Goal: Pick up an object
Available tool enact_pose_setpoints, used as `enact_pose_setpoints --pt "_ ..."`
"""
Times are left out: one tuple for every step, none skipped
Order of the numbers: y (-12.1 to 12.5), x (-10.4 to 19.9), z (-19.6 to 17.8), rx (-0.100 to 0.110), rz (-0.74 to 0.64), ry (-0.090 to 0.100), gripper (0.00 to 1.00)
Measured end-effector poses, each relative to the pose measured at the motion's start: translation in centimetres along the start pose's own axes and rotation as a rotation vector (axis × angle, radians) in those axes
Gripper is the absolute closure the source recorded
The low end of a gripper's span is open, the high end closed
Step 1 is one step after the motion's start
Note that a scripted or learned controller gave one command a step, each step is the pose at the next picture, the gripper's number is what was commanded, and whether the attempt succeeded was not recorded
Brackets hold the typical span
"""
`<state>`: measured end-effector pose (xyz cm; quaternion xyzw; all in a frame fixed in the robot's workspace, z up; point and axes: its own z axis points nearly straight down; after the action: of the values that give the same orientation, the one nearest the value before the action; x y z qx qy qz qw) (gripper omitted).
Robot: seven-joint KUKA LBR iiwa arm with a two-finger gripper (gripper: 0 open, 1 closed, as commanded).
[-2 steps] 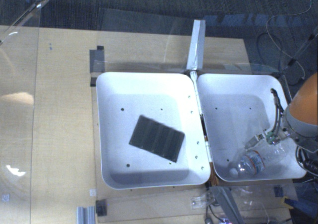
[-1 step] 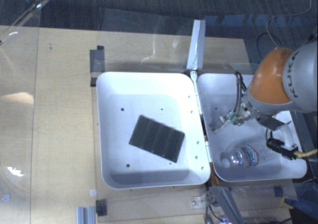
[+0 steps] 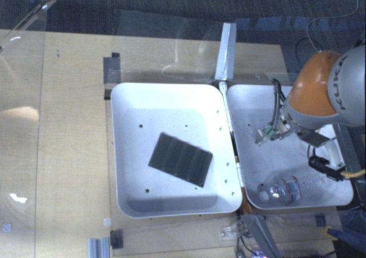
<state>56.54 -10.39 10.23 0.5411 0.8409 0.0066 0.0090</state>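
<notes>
Beside gripper [image 3: 266, 133], clear bottle [image 3: 280, 190]; dark slab [image 3: 180, 159] apart.

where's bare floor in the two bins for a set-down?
Left white bin: bare floor all round the dark ribbed rectangular pad, widest along the far wall. Right white bin: crowded; gripper mid-bin, clear plastic bottle at near wall; bare strip beside the divider.

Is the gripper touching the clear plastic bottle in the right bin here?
Apart. The camera view shows the gripper over the middle of the right bin, with bare white bin floor between it and the clear plastic bottle lying near the front wall.
</notes>
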Motion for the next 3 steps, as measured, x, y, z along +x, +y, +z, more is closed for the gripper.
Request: enact_pose_setpoints --pt "0.0 0.0 0.0 0.0 0.0 0.0 0.0" --pt "8.0 -6.3 1.5 0.025 -0.042 0.014 0.0" --pt "7.9 -6.0 1.6 0.023 -0.044 0.008 0.0"
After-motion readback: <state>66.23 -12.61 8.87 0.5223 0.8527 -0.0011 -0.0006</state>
